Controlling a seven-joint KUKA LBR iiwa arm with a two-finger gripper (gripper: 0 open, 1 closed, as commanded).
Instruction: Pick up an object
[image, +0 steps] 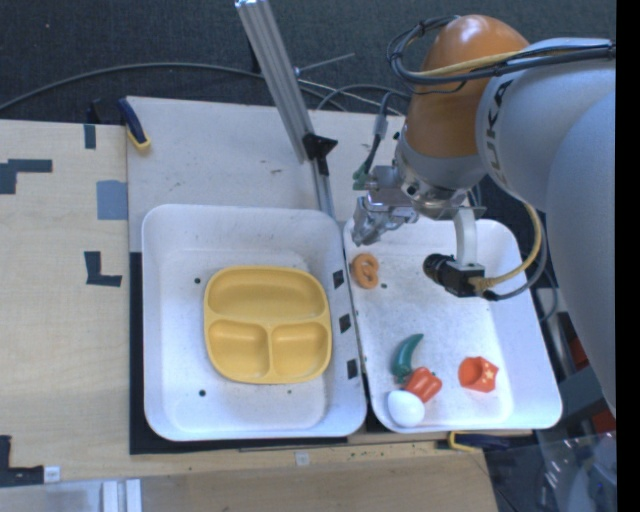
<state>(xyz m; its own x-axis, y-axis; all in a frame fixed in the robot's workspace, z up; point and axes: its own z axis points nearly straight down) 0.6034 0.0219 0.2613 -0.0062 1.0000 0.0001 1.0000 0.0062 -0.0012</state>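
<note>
A yellow divided plate (268, 324) is lying in the left bin (160, 300); blue clamp (134, 124) sitting at eleven o'clock.

A small orange ring-shaped toy, like a doughnut (366, 270), lies near the right bin's upper left corner. Towards the lower edge, a green curved piece (408, 353) touches a red-orange pepper-like toy (424, 384) and a white egg-shaped one (405, 407). An orange-red chunky toy (478, 374) lies apart, to their right.

No legible text or labels.
</note>
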